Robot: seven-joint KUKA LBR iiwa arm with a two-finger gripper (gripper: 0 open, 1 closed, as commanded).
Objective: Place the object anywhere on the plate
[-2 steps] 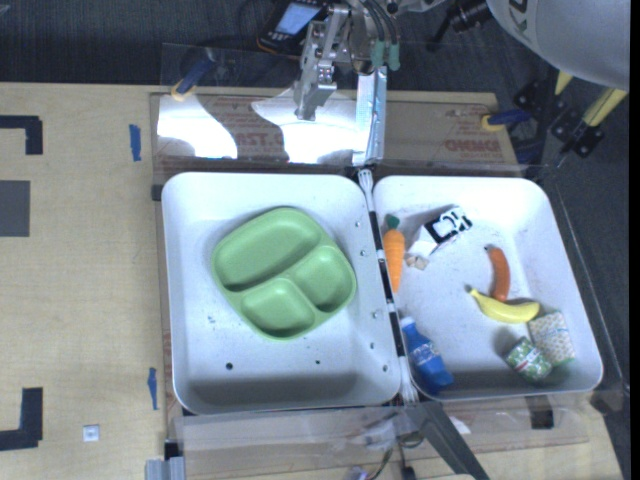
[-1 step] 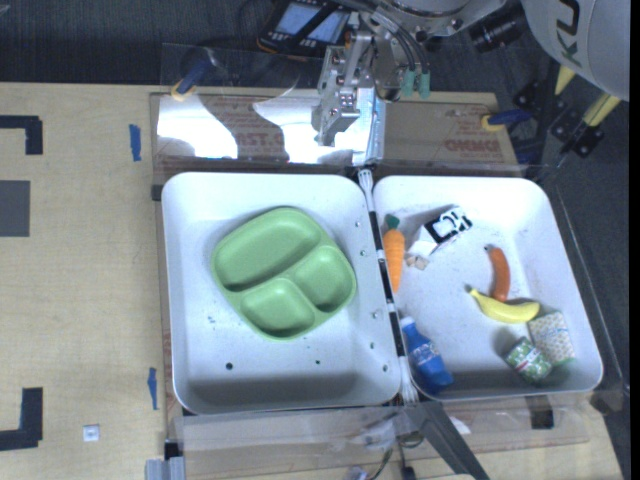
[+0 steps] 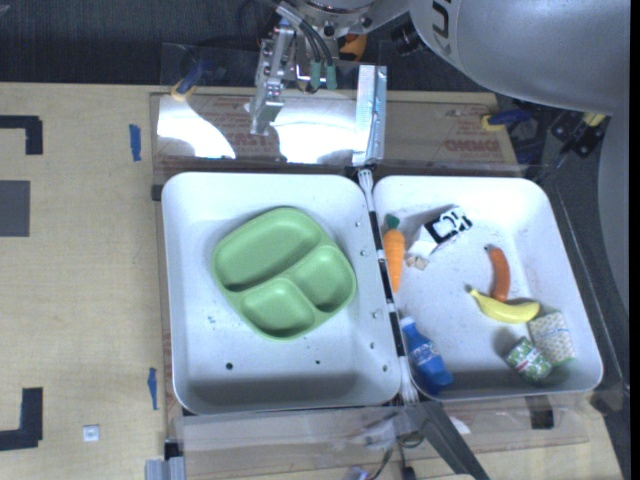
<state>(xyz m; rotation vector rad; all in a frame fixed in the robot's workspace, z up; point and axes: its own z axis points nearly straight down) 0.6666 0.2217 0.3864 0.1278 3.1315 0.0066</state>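
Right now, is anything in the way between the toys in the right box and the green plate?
Only the bins' two raised rims, which meet between them. The carrot, banana and blue bottle would each need lifting over that ridge. The green plate itself has nothing on it.

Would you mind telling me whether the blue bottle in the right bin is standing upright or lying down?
Lying down. The blue bottle rests on its side along the right bin's left wall, cap pointing away from the camera.

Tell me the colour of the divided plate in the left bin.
Light green; the plate shows clearly in the camera view.
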